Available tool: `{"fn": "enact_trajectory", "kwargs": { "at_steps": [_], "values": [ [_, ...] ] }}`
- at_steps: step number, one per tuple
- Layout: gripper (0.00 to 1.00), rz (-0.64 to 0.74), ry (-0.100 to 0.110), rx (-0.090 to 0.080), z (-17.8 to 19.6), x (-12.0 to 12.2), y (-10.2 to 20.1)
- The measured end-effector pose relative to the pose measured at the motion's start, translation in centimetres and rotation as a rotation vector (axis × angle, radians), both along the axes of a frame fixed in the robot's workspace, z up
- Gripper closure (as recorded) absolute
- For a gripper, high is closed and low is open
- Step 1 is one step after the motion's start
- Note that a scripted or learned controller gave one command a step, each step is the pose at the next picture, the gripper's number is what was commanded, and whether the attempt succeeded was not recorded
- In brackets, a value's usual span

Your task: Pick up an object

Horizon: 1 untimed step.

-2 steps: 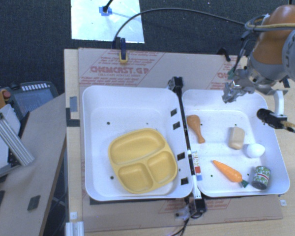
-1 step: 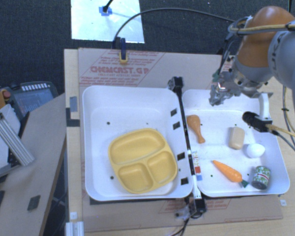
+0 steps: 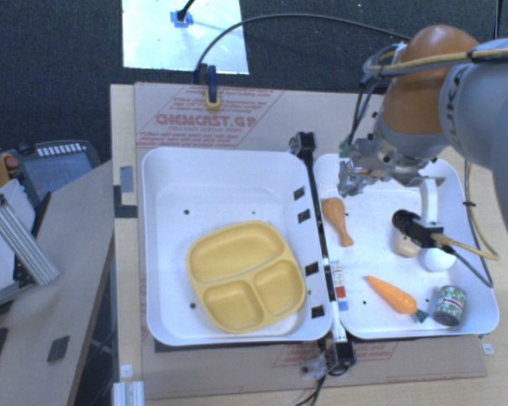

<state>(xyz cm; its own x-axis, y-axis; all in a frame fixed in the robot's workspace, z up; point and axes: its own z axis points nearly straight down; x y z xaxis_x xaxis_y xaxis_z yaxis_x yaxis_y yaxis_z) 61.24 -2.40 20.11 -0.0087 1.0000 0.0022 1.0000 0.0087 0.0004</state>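
- Dark carpet (image 3: 51, 57) surrounds a pale bench (image 3: 121, 134). On the bench lies a cardboard sheet (image 3: 237, 112), and two white bins sit on it side by side.
- The left bin (image 3: 165, 184) holds a yellow tray (image 3: 245, 273) with three compartments, lying flat towards the near edge.
- The right bin (image 3: 381, 320) holds four loose things. A tan drumstick (image 3: 336, 220) lies near the dividing wall, and an orange carrot (image 3: 391, 294) lies nearer the front. A small can (image 3: 450, 304) stands just beside the carrot's green end, and a white egg (image 3: 438, 259) sits towards the right wall.
- The grey arm (image 3: 483, 108) reaches in from the right. Its claw (image 3: 351, 183) hangs over the back of the right bin, just above the drumstick's thick end and holding nothing visible.
- Whether the claw is apart or together cannot be told from this angle.
- A beige lump (image 3: 404, 245) beside the egg is partly covered and hard to identify.
- The can's label is too small to read.
- Red letters on the cardboard sheet read "CHEMCAST GP".
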Motion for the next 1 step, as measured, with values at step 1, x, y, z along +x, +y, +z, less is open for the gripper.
{"fn": "enact_trajectory", "kwargs": {
  "at_steps": [1],
  "values": [
    [1.00,0.001,-0.001,0.001,1.44,-1.54,5.28]
  ]
}}
